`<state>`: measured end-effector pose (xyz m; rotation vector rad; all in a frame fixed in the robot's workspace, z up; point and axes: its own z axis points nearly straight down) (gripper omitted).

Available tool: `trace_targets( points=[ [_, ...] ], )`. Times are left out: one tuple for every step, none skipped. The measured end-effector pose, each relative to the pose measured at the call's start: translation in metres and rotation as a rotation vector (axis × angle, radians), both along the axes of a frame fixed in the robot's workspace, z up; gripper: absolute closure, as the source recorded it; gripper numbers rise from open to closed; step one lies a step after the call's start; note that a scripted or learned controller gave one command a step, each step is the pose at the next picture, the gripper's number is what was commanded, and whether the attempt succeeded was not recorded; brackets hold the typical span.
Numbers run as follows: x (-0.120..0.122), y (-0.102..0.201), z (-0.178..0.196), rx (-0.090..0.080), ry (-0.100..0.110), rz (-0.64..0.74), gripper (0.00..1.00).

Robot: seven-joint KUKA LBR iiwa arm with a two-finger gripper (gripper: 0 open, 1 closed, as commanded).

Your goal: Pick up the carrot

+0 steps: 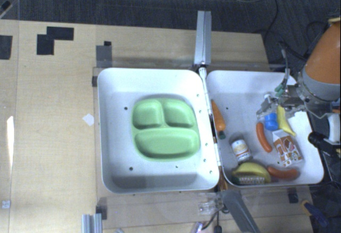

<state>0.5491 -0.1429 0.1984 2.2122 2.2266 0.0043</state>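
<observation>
Bananas (250,171) and a sausage (283,174) crowd the right bin's (234,83) near edge. Farther up, the carrot (217,118) lies against that bin's left wall, its long axis running near-to-far, green end nearest. Across the bin, by the right wall, the gripper (278,99) hovers over a blue item (271,122); its grip state cannot be told. A reach leftward seems needed.

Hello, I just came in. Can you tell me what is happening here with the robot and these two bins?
A robot arm reaches in from the right, its gripper hovering over the far part of the right bin of toy food. Its target, the carrot, lies untouched along that bin's left wall, well away from the gripper. The left bin has a green divided plate.
</observation>
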Motion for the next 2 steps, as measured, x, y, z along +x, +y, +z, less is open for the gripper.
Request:
trace_targets(
  points=[
    [-0.008,0.053,-0.104,0.0,-0.002,0.092,0.0],
    [-0.006,0.053,-0.093,0.0,-0.006,0.092,1.0]
  ],
)
